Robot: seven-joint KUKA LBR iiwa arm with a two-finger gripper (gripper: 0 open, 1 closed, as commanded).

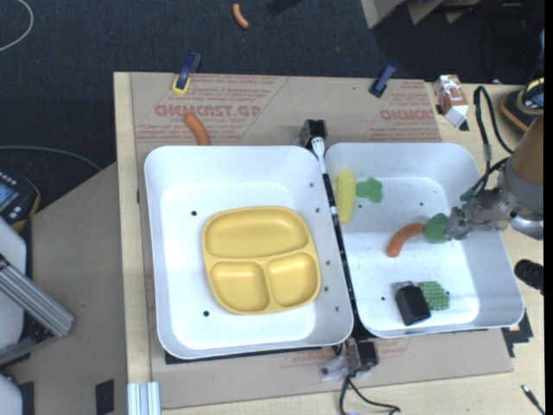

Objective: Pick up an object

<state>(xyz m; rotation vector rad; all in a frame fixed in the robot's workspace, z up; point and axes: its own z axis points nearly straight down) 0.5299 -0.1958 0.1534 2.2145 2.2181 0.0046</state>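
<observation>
Reaching into the right bin (pixel 497 271) from its right wall, the pincer (pixel 455 224) sits low against a small green item (pixel 435 228) at the tip of an orange carrot (pixel 403 239); whether it grips or is released I cannot tell. The step looks like the grasp itself, so next comes a firm closing and a straight lift, clear of the corn cob (pixel 345 195) and the black block (pixel 412 303).

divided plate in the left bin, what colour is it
Yellow; the divided plate shows plainly in the camera view.

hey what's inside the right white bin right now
Inside the right bin: a corn cob, broccoli, a carrot, a black block and a green scrubber. The tool covers part of the carrot's leafy end.
</observation>
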